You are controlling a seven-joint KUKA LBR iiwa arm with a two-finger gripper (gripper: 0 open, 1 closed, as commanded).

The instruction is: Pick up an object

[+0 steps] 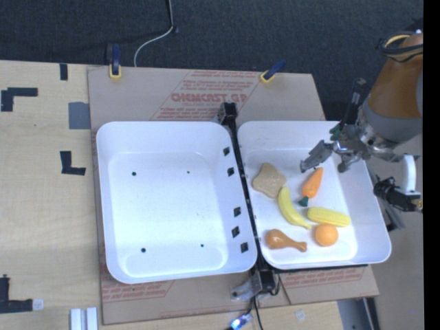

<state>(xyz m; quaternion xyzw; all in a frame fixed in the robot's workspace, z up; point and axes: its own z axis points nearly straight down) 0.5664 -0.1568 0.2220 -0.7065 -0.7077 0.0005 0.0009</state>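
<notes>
Because the hand (pixel 331 154) hangs over the upper right part of the right bin (pixel 368 251), the nearest candidate for a pick is the carrot (pixel 313 182), which lies just below and slightly left of the fingertips. Its long axis is seen to run on a slant, the orange thick end up and to the right, the green tip down and to the left near the banana (pixel 291 209). The fingers are spread apart, one reaching left and the other pointing down, and nothing is held between them.

The other objects are grouped lower in the same bin. A tan piece like a slice of bread (pixel 268 179) lies to the left of the carrot, close to the divider between the bins. The banana curves from beside the bread down towards the corn cob (pixel 328 216), which it appears to touch. An orange (pixel 326 235) sits just below the corn, and a drumstick (pixel 284 240) lies near the front rim.

The left bin (pixel 110 184) holds no objects. It is judged that a short descent would bring the hand to the carrot, though the banana and corn crowd its lower end, so a grip across the thicker upper end seems less obstructed.
</notes>
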